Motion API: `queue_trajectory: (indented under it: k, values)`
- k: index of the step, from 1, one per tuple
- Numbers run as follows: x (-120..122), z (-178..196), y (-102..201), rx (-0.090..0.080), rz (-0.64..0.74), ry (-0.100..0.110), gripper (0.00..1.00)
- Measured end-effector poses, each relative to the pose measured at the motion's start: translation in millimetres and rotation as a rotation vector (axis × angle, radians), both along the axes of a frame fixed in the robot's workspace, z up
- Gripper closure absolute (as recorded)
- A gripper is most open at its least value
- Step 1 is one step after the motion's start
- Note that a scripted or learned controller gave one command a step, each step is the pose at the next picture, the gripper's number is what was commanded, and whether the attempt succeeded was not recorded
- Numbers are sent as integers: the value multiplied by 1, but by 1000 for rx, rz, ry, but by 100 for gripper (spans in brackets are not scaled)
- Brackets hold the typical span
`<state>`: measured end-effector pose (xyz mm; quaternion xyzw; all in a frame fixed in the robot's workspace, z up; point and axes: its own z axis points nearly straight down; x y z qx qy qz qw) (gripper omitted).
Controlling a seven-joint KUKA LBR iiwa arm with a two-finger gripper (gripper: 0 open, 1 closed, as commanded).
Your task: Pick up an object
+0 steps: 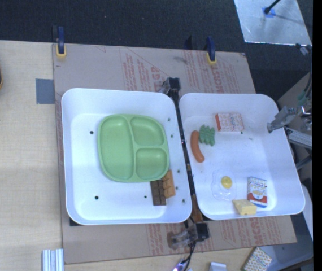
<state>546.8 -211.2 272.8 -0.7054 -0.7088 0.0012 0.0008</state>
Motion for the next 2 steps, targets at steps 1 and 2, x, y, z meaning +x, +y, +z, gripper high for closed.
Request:
queue_trajectory:
  k: [1,2]
  values:
    - [20,16,-1,0,0,-3,0]
    - [-16,-63,47,3,3,6,0]
